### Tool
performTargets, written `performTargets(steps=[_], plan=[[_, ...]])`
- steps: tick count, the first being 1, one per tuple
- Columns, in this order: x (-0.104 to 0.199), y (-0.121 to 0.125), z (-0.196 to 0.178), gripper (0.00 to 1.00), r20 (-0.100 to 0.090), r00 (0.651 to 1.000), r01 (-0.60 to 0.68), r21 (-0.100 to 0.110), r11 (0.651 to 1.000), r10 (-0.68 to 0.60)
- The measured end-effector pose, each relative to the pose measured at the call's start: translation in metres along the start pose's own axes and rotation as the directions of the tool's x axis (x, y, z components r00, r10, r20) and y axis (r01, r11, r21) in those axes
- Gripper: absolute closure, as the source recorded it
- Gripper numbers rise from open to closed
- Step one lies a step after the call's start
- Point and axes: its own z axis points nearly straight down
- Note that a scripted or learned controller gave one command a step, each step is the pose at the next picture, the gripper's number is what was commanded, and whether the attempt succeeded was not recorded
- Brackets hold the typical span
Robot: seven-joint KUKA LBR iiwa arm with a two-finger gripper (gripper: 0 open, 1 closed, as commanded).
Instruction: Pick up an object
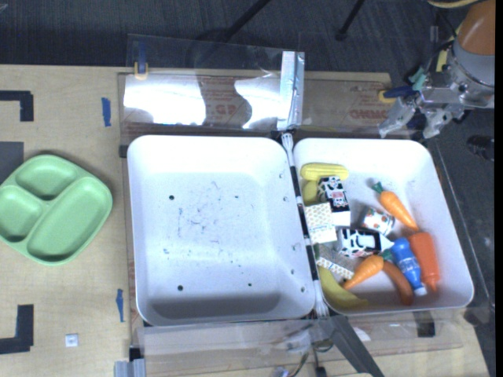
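Note:
The right bin (pixel 440 183) holds a heap of toys. A yellow piece (pixel 322 171) lies at its far left, with a black-and-white cow-print box (pixel 335 194) beside it. Toward the front are an orange carrot (pixel 393 205), a second cow-print piece (pixel 359 243), a blue bottle (pixel 408 263), another carrot (pixel 365 272) and a banana (pixel 336 289). My gripper (pixel 410 128) hangs above the bench just beyond the right bin's far right corner. It is open, its fingers are spread and nothing sits between them.
The left bin (pixel 212 218) lies beside the right one, with a ridge between them. A green divided plate (pixel 53 208) rests on the bench at far left. A clear plastic sheet (pixel 212 93) stands behind the left bin.

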Motion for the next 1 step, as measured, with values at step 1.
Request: performTargets(steps=[1], plan=[[0.0699, -0.0163, -0.0149, 0.00, 0.000, 0.985, 0.174, 0.001, 0.985, -0.174]])
